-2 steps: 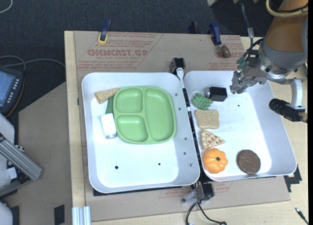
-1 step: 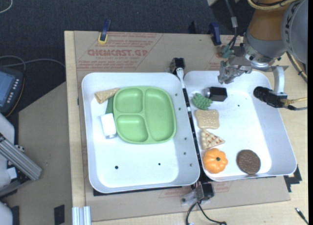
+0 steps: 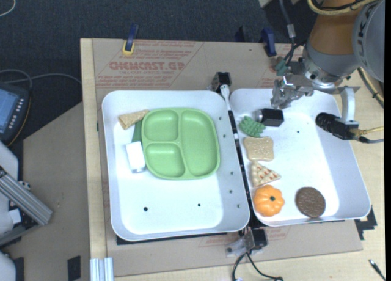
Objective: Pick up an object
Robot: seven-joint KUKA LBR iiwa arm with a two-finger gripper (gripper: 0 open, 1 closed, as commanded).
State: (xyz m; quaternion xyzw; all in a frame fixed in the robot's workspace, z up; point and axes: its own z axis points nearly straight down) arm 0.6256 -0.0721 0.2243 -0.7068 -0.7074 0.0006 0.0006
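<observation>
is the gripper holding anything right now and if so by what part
Nothing is visibly held. The gripper hangs over the right bin, above a small black object; whether its fingers touch that object cannot be told.

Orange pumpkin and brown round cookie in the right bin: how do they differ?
The pumpkin is orange, rounded and ribbed with a dark stem; the cookie is dark brown and lies flat as a disc. The pumpkin sits nearer the divider between bins. Both lie near the right bin's front edge.

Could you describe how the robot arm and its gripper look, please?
The arm is thick and rounded, grey, with a broad orange band above the wrist. Yellow and black cables loop around its top. The gripper is small, of grey metal, with a little black block just below it. A white bracket curves down from the wrist.
</observation>
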